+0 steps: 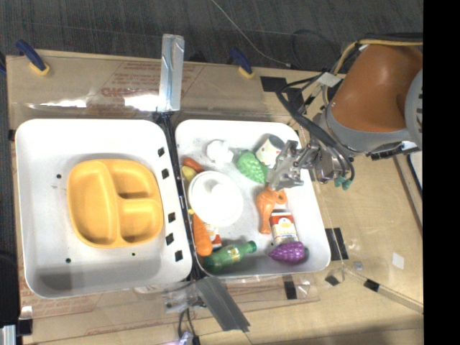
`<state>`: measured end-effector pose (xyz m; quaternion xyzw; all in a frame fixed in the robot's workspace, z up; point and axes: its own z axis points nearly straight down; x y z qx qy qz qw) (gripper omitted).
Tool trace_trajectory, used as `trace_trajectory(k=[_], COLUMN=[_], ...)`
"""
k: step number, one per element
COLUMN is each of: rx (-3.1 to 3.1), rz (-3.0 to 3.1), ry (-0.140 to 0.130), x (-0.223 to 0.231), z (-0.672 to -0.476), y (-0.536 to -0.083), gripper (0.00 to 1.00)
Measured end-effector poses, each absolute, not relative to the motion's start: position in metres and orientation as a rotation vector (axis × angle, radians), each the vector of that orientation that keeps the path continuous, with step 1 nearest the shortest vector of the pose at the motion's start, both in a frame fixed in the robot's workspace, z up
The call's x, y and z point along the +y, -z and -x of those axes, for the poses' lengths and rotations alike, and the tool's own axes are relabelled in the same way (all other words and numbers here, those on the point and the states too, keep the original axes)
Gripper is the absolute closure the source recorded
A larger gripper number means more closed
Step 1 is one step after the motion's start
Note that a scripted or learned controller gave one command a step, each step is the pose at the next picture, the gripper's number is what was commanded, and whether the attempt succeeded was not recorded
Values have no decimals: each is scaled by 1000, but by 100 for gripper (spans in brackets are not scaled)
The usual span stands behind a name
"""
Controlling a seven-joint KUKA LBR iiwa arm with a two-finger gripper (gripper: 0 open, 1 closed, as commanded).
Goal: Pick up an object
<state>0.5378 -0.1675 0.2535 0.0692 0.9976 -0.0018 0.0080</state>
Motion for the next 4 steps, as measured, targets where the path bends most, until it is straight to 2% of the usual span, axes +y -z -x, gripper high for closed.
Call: trace_trajectory(k=[1,2,3,4], rx=[3137,3138,3090,3080], rz=[-89,38,547,642], ry=[1,2,3,-8], x=[-138,-136,-180,-109], z=[-577,-643,-658,-656], y=[-278,-289,-278,-188], gripper=[100,100,100,100])
